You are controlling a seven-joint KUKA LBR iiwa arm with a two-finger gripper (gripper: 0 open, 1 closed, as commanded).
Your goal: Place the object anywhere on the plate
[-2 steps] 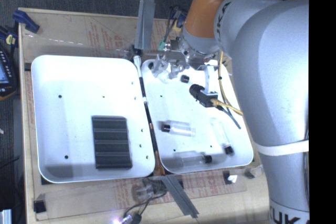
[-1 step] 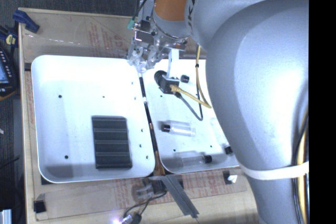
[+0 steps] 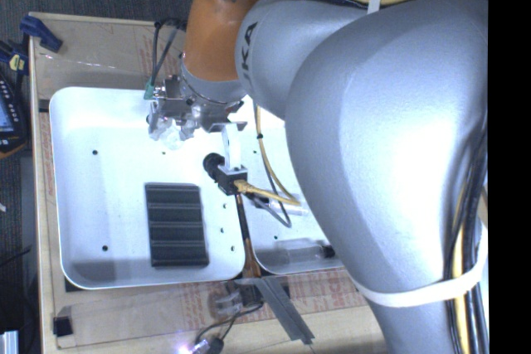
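Arm over the left bin, gripper near its far edge.

The grey arm [image 3: 373,120] reaches in from the right and covers most of the right bin [image 3: 290,261], of which a near corner shows. Its orange band [image 3: 211,33] sits above the wrist, and the gripper [image 3: 170,124] hangs over the upper part of the left bin [image 3: 83,178], close to the far rim. Whether the gripper is wide or narrow I cannot tell, and nothing can be made out in it. A dark ribbed rectangular plate [image 3: 176,224] lies flat on the floor of the left bin, toward its near side, well apart from the gripper. Both bins rest on the table [image 3: 99,46]. The object to be placed cannot be identified here.
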